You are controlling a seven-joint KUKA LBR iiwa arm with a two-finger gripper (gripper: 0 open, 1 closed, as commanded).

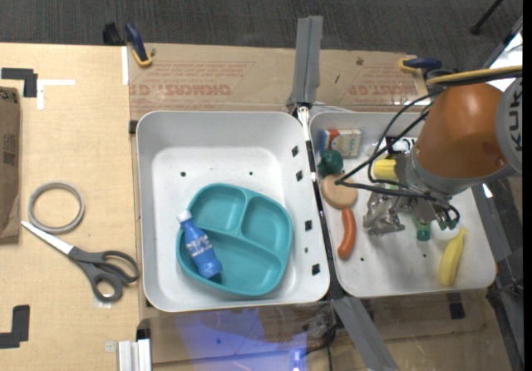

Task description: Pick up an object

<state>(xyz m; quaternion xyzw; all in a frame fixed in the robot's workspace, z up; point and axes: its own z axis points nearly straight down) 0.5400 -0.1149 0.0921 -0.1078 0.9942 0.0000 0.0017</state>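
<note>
My gripper [385,218] hangs low over the middle of the right bin [391,278], below the arm's orange band [461,140]. A red sausage [347,233] lies just to its left, and a tan round piece [338,193] sits above the sausage. At the bin's right side lies a yellow banana [450,257], with a small green piece [423,234] between it and the gripper. A yellow object [384,169] shows beside the wrist. Toward the bin's back left are a dark green object [332,163] and a small box [349,142]. I see nothing held in the gripper.
The left bin [166,161] holds a teal divided plate [249,236] with a blue bottle [199,249] lying on its left side. Scissors [87,261] and a tape roll [56,206] lie on the bench to the left. Black cables [391,145] run from the arm.
</note>
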